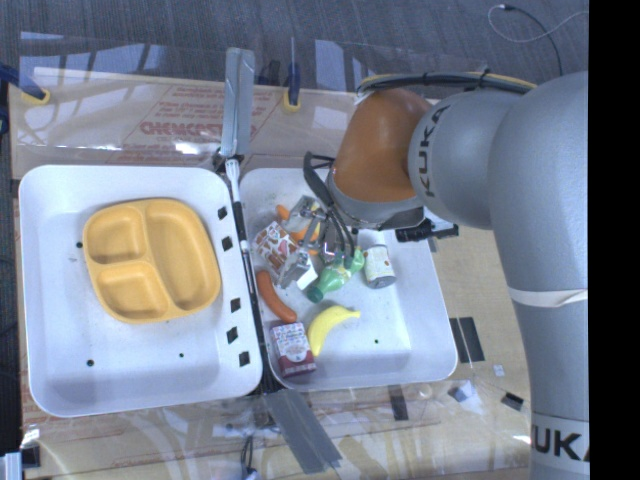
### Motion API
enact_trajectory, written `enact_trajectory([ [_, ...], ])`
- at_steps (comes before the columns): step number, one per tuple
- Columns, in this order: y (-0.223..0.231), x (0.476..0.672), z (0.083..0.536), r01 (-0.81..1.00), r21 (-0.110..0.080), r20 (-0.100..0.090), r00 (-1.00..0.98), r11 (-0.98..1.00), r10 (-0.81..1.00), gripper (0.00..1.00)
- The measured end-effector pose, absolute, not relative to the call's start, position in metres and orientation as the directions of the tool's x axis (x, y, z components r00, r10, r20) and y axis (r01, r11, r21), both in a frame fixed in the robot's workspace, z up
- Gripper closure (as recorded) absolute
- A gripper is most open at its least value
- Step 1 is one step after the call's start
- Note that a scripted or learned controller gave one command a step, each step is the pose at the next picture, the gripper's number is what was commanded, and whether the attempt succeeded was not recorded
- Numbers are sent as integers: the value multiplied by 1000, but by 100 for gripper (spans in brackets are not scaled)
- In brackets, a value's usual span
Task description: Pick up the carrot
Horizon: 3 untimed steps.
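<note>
Lowered into the right bin (432,353), well above the banana (332,325) in the view: the pincer (318,226), tucked under the orange-banded wrist. Cannot tell how far open, nor whether anything is held, since the wrist covers it from this camera. Apparently brought down there because of the carrot (284,211), judged to be the small orange piece just left of the pincer, up-left of the banana, partly buried among a crinkled packet (272,244) and other clutter. Hard to reach cleanly in such a crowd.

Between the pincer and the banana, a green bottle (330,280) lying on its side. Up-right of the banana, a small white can (378,266). Just left of the banana, a long orange-red piece (277,296), likelier a sausage, and below it a red carton (290,349). Far left of the banana, a yellow divided plate (150,260) in the left bin (45,368), clear of the work.
</note>
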State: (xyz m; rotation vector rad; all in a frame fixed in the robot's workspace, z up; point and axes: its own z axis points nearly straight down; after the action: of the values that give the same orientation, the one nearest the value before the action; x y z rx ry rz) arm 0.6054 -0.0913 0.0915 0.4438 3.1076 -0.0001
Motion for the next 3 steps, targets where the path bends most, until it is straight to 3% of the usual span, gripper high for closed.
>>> enact_trajectory([
  [1, -131, 637, 165, 96, -1, -6, -995, 995, 96, 0],
  [2, -98, 649, 137, 116, 0, -1, -993, 993, 116, 0],
  [3, -130, 646, 164, -90, -2, -7, -996, 996, -90, 0],
])
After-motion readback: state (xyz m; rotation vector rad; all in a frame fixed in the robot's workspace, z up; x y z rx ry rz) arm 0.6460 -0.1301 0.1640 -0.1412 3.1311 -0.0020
